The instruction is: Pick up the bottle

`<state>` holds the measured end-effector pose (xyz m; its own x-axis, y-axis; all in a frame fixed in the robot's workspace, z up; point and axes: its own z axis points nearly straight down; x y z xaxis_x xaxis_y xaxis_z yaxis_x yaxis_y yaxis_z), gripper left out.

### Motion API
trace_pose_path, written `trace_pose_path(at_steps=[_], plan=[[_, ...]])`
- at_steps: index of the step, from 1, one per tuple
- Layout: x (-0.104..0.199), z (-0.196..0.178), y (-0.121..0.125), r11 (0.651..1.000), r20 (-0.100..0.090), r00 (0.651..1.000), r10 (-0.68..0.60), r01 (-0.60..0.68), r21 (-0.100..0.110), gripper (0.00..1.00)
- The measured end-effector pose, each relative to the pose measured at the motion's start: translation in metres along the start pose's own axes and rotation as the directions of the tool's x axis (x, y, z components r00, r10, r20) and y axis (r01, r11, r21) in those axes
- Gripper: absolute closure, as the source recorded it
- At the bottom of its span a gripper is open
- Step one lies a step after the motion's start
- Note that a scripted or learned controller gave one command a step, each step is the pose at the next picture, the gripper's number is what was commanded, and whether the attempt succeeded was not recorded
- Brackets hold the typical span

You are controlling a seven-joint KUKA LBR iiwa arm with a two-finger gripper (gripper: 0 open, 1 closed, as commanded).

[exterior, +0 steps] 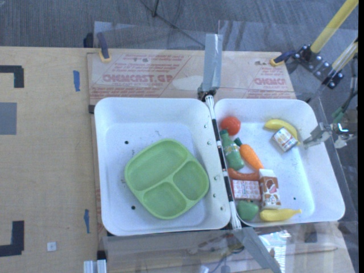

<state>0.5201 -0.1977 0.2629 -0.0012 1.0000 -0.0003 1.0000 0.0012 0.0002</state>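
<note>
Bottle first: we read the small green plastic bottle (232, 151) as the task's thing, lying in the right-hand shallow white bin (318, 206) hard against the divider wall that this bin shares with the left-hand white bin (108, 169). Taking the bottle as our landmark, the round red tomato-like toy (230, 124) sits just above it and touches or nearly touches its top; the orange carrot toy (251, 156) lies just to its right, slanting down and away; the red and white carton (255, 189) lies below it; and the small white can (285, 140) and the yellow banana (281, 126) are well apart to its right. The green three-compartment plate (166, 178) lies beyond the divider to its left. At the bin's right rim, far from the bottle, we see a metal piece that may be the hand (318, 135), but we cannot tell how it stands. To do this step well, we judge that the approach should come straight down over the bottle's middle, with the grip set across its narrow width, so that one side slips between bottle and carrot and the other clears the divider wall.
</note>
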Motion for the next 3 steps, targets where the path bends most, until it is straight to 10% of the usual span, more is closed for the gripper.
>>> trace_pose_path(at_steps=[1,2,3], plan=[[-0.013,-0.029,-0.002,0.976,0.002,0.976,0.217,-0.217,-0.003,0.0],[0.008,0.095,-0.041,0.931,0.0,0.931,0.366,-0.366,0.002,0.0],[0.007,0.085,-0.04,0.93,0.0,0.93,0.369,-0.369,-0.001,1.0]])
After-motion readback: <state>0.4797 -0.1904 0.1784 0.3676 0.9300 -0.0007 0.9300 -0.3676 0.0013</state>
